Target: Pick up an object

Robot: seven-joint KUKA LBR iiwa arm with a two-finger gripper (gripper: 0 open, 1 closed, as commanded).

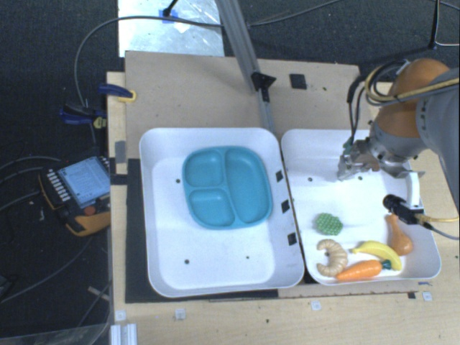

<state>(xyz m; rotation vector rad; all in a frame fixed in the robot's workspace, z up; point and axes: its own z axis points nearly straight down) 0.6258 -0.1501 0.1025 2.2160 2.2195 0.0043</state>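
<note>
The right bin holds several toy foods near its front edge: a green round piece, a tan croissant-like piece, an orange carrot, a yellow banana and a brown drumstick. My gripper hangs over the back of this bin, well behind the food and apart from it. Nothing shows between its fingertips.
The left bin carries a blue divided plate. A grey pole slants across the back of the bench. Cables and a small device lie on the floor at the left.
</note>
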